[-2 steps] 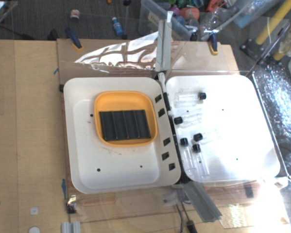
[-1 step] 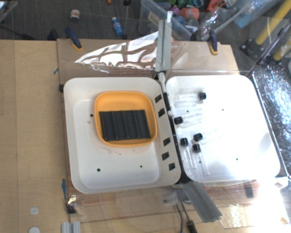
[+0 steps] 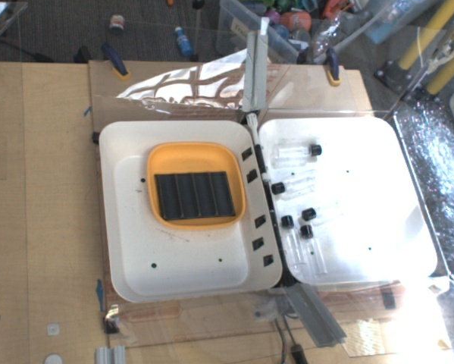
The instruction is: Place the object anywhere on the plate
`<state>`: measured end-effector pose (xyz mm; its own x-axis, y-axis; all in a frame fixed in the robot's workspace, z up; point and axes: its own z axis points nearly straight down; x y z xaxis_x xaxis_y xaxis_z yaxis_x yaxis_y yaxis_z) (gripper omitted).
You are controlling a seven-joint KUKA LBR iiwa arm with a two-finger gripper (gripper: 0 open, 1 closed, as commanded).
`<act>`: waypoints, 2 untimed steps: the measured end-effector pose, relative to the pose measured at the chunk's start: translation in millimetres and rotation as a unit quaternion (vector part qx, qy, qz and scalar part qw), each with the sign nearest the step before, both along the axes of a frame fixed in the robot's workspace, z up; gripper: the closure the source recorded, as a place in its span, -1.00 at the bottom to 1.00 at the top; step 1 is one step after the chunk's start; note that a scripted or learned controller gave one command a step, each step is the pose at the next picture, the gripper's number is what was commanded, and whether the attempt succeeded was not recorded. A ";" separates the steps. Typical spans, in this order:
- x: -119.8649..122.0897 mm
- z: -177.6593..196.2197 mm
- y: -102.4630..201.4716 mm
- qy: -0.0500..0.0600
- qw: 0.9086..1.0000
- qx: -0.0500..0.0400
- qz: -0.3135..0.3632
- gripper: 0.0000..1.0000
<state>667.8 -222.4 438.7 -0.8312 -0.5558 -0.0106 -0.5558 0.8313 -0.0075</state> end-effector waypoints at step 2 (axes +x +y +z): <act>0.0 -0.5 0.9 0.002 0.982 -0.001 0.191 1.00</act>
